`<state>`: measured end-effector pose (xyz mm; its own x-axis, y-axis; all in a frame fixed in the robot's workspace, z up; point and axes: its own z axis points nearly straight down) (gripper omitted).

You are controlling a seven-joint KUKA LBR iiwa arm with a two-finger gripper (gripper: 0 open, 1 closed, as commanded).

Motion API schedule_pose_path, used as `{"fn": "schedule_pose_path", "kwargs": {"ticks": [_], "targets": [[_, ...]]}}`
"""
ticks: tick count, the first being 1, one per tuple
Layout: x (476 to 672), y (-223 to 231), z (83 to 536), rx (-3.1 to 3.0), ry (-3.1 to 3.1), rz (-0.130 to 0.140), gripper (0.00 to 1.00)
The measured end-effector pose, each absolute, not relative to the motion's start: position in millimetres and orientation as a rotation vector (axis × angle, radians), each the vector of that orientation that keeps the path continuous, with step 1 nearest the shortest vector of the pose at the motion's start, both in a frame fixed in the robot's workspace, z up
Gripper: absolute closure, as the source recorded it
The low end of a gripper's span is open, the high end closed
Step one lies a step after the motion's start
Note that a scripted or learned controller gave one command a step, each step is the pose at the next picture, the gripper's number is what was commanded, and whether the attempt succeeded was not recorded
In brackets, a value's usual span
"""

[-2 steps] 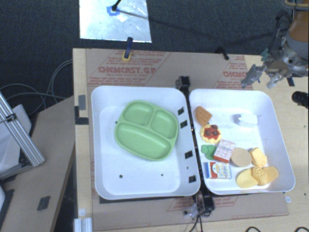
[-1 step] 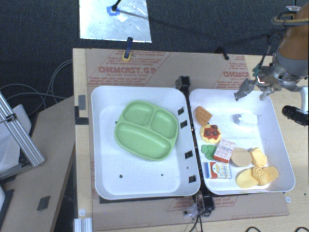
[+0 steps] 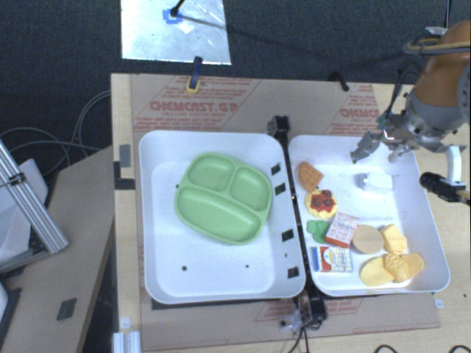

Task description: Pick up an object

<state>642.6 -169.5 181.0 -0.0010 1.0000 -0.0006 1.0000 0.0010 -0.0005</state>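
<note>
"CHEMCAST GP" in red, printed upside down on brown sheet [image 3: 221, 101] under the bins, at 12 o'clock of left bin [image 3: 158, 197]; repeated, partly cut off, at 12 o'clock of right bin [image 3: 427, 219]. Small packets' print unreadable.

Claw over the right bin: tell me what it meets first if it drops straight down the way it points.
Probably bare floor of the right bin. The claw hangs above the bin's far part, over a pale patch; the toy waffle lies off to the side. Depth is hard to judge from this slant.
</note>
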Motion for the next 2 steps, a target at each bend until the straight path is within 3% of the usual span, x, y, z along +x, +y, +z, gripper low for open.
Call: {"fn": "schedule_pose_path", "kwargs": {"ticks": [2], "targets": [[651.3, -164.2, 82.5, 2.216, 2.228, -0.001, 0.00]]}}
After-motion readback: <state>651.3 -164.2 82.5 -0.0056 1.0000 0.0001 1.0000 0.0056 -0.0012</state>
